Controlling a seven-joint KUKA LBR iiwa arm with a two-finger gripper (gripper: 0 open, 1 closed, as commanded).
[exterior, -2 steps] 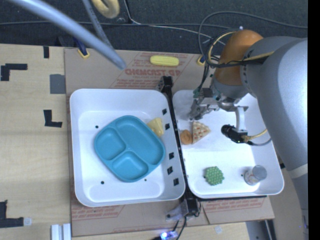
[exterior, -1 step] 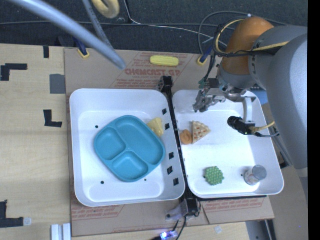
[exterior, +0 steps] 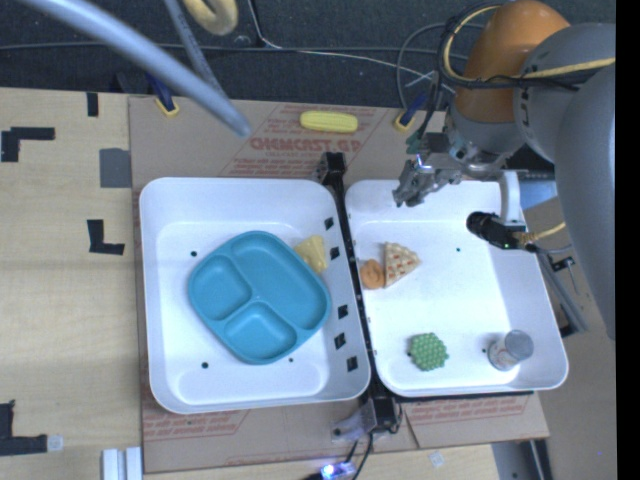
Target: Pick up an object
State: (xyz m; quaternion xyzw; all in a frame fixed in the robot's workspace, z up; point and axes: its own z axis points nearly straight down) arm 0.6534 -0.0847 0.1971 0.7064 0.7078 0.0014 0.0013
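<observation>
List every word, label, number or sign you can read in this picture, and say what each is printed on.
Red lettering on the cardboard sheet behind the left bin: a line of capitals, too blurred to read with any certainty.
No other text can be read on the blue tray or the other objects.

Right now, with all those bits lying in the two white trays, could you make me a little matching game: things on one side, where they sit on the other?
Things:
1. blue divided plate
2. green bumpy ball
3. yellow banana-shaped toy
4. small metal can

Places:
A. right bin, near right corner
B. on cardboard behind the bins
C. left bin
D. right bin, near edge, middle

Pairs: 1-C, 2-D, 3-B, 4-A
</observation>
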